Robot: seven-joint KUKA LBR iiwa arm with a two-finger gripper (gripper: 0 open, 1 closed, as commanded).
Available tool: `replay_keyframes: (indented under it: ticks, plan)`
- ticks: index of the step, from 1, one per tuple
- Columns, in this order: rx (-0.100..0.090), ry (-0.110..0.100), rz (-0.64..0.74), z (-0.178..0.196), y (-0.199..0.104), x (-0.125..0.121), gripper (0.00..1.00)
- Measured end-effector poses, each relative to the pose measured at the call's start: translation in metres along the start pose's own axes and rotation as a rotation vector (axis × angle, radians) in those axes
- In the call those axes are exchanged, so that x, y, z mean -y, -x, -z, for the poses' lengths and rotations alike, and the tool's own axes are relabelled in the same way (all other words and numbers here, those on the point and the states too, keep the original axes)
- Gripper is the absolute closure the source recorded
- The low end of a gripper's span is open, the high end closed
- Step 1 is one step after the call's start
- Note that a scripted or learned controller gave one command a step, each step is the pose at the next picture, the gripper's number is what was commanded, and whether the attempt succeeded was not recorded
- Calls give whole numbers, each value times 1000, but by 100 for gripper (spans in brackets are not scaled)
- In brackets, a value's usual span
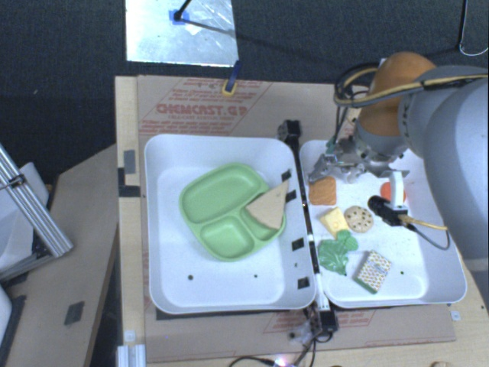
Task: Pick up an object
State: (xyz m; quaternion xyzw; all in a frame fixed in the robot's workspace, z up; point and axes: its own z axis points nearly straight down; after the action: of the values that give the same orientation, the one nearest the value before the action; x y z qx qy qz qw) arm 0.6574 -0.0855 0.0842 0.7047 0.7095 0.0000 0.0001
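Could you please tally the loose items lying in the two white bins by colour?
Green: 3, the divided plate, the leafy toy and the small box
Tan or brown: 2, the wedge and the cookie
Orange: 1, the waffle
Yellow: 1, the cheese cube
Total: 7

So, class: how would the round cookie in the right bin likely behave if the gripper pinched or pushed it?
The cookie lies flat and looks thin, so it probably slides rather than rolls. Its low edge offers little to pinch. The yellow block sits right beside it, so a push would likely nudge that too.
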Motion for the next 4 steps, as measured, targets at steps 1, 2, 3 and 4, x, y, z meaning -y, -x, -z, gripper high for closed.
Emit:
replay_keyframes:
  ticks: [1,2,3,4]
  plan:
    - [0,5,1,13,0,-2,100]
    - [0,6,-3,70,-1,6,100]
    - [0,7,0,116,-2,-1,100]
    - [0,5,0,143,-2,-2,100]
